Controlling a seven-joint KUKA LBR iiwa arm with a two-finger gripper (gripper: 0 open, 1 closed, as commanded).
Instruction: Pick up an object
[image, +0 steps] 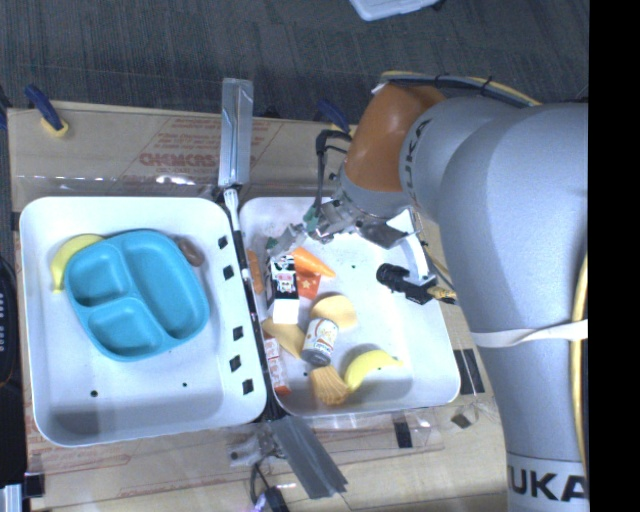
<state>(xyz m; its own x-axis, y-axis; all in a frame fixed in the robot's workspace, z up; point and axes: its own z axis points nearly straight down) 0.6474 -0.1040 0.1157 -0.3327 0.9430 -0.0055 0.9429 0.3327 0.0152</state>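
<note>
The gripper (322, 218) hangs low over the far left corner of the right bin (432, 372). I cannot tell its state. The toys (310, 320) sit just nearer. It should aim at one toy, like the orange carrot (312, 263), and go down straight.

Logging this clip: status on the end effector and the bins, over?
End effector low over right bin, far end; nothing seen gripped. Small items clustered mid-bin, orange piece nearest. Blue tray in left bin.
</note>
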